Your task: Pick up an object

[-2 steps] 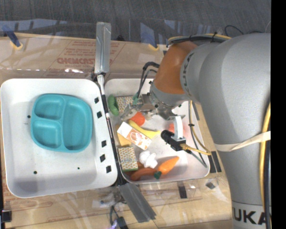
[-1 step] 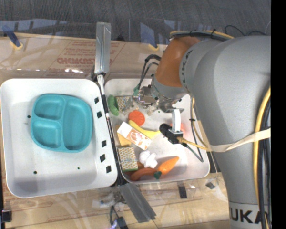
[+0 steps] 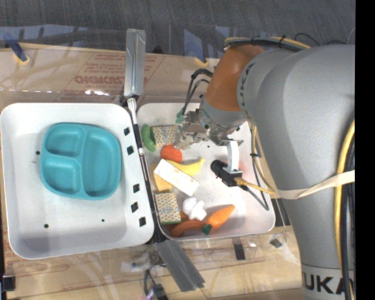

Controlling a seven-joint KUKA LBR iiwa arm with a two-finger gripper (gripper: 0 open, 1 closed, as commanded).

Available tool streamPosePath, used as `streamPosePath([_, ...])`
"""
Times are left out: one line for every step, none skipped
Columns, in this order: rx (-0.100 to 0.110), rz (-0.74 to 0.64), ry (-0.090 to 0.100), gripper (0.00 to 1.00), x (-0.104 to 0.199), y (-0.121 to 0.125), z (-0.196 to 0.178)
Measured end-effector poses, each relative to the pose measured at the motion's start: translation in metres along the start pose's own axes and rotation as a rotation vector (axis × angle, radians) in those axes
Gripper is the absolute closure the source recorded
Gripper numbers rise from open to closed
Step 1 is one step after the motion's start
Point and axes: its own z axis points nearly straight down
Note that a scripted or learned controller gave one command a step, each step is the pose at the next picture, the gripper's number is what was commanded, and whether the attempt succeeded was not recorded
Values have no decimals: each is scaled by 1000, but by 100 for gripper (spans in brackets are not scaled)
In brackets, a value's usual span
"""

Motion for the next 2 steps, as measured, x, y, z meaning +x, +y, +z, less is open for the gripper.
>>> streamPosePath([0,0,0,0,0,0,0])
streamPosePath([2,-50,0,0,0,-39,12])
